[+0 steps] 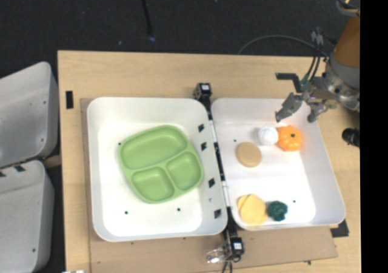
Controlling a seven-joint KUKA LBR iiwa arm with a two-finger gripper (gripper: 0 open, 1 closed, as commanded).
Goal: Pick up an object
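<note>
Orange pumpkin toy (290, 139) sits just below the robot's hand (301, 111) (fingers spread wide, holding nothing).

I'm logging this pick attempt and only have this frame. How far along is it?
Done: the gripper is over the far side of the right bin, its fingers spread. In hand: nothing sits between the fingers. Left: the whole pick. The orange pumpkin-like toy and white ball lie closest below it; the tan disc, yellow piece and dark green item also rest in the bin.
</note>
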